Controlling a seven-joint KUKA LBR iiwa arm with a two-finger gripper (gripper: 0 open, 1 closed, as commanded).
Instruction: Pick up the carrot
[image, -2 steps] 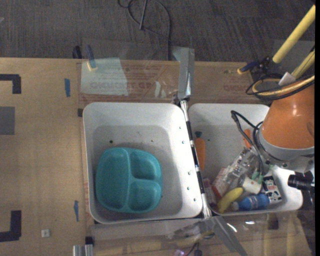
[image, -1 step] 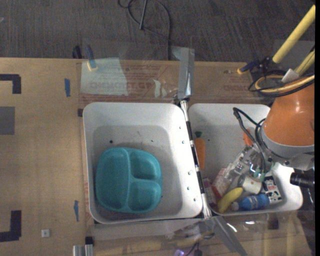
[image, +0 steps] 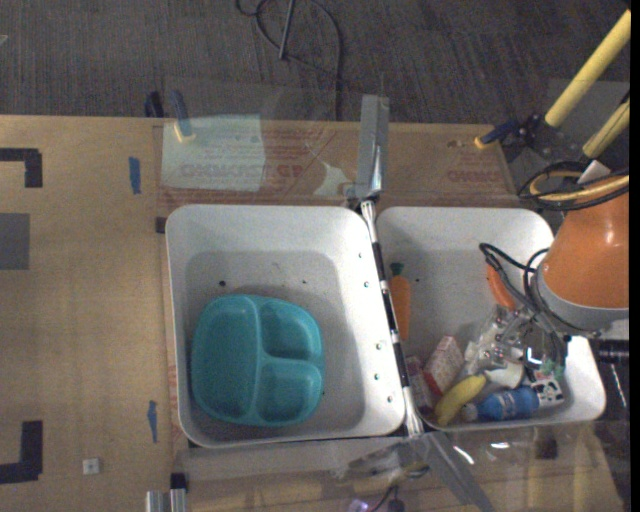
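The arm (image: 590, 262) comes in from the right, its orange band broad and bright above the wrist, dark cables looping beside it. The hand (image: 515, 340) hangs low, angled down and to the left, metalwork glinting.

Faint reversed lettering is seen on the clear sheet (image: 262, 160) behind the two bins, too blurred to be read. Print on the small carton (image: 444, 361) in the right bin (image: 455, 232) is likewise illegible.
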